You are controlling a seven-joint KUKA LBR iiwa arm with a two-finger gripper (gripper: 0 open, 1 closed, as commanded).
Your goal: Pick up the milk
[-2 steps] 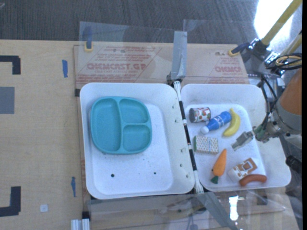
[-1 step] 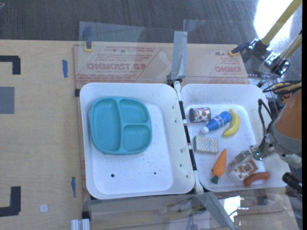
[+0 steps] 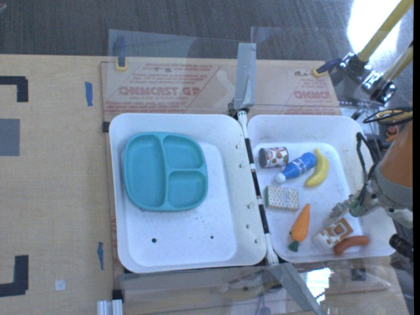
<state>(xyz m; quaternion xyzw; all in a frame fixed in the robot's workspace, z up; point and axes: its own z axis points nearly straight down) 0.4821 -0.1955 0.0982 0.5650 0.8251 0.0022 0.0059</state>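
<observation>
Your pick is not yet made: the milk (image 3: 335, 231), a small carton, lies flat in the right bin (image 3: 341, 133) near its front right corner, touching the sausage (image 3: 351, 243). Your gripper (image 3: 346, 208) hovers just above it, holding nothing; how wide it stands, I cannot tell.

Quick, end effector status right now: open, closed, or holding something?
End effector: cannot be told; it hangs over the right bin just above the milk, with nothing visibly held.
</observation>
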